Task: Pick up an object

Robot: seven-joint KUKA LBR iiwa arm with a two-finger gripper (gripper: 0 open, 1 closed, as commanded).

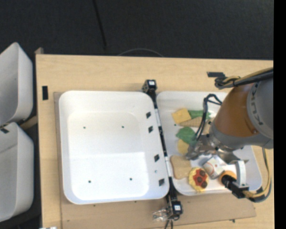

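Reaching in from the right, the grey arm point(248, 113) with its orange band bends low over the right bin point(164, 101) on the worktop point(95, 73). Beneath its wrist lie small objects: a yellow block point(181, 116), green pieces point(185, 134), a tan slab point(179, 167) and a red-and-yellow toy point(198, 178).

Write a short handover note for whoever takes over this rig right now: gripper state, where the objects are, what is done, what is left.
Gripper: low in the right bin, among the objects; whether it is open or shut cannot be told.
Objects: all in the right bin, including a yellow piece, a green piece, a tan piece and a red and yellow toy.
Done: arm is down over the pile.
Left: no object is seen lifted; a pick has yet to be confirmed.
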